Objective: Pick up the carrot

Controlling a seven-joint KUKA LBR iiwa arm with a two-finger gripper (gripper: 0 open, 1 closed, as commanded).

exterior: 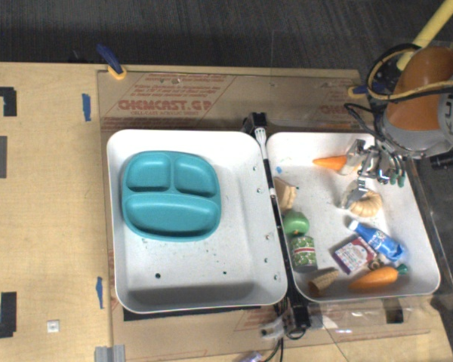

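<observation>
Carrot [331,162] lies in right bin [302,145], near its far edge, tip pointing toward the divider. Gripper [366,173] sits just beside carrot's thick end, w/ metal fingers [355,194] reaching down. Can't tell if pincer is open or closed: too much glare and clutter at that spot. Carrot not seen between fingers, so you shouldn't count the grasp as made; lift is prob. all left to do. A second orange piece [374,278] rests at near right corner, don't confuse it. Teal tray [171,195] in left bin [136,270]. Cardboard [166,96] beyond the bins reads approx. "CHEMCAST"; small carton [352,256] label illegible.
</observation>
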